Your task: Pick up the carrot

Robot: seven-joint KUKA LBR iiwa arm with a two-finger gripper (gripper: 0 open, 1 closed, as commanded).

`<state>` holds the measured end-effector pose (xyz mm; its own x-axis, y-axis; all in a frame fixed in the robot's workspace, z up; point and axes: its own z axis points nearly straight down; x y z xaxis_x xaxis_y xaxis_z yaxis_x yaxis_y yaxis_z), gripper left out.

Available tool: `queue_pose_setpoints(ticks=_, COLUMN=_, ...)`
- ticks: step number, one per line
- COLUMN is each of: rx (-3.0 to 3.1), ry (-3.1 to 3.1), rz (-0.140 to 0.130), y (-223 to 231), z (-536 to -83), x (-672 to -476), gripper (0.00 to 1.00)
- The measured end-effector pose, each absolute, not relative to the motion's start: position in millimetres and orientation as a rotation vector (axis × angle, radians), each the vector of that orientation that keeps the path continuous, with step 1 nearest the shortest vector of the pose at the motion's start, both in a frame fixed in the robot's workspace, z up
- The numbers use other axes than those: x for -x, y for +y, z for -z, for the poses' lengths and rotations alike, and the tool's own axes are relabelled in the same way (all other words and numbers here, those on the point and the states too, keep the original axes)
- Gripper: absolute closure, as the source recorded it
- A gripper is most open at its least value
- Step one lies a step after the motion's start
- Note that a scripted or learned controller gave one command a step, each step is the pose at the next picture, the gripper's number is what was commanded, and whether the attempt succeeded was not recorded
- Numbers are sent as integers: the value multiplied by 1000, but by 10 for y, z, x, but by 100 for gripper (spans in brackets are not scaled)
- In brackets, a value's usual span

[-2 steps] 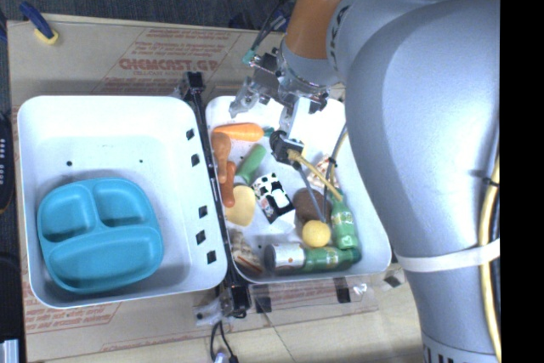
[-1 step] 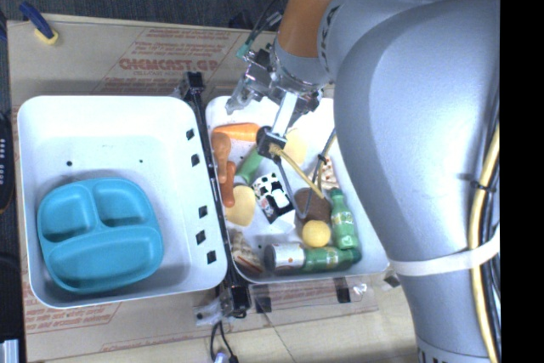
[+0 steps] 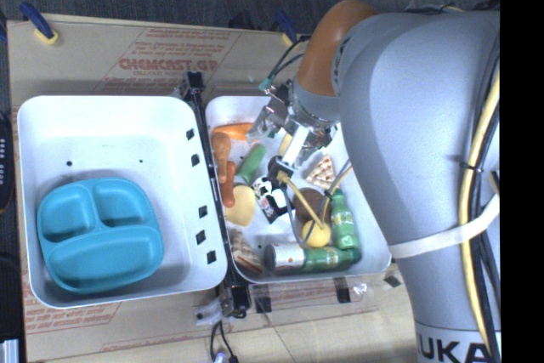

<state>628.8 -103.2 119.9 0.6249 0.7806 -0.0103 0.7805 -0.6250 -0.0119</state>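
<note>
Red words "CHEMCAST GP" on the brown cardboard sheet (image 3: 174,55) — just behind the left white bin (image 3: 110,119), big letters "UKA" low on the grey arm (image 3: 442,183)

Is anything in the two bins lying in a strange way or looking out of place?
Nothing looks spilled or broken. The right bin is a crowded heap: the carrot lies against its left wall, with a green bottle and other items overlapping. The blue tray sits flat in the left bin.
</note>
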Motion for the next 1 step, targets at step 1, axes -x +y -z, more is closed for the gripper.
queue_pose_setpoints(ticks=1, rx=2819, ry=-1369, rz=-22, y=-940, z=-994, x=-6524, gripper=0)
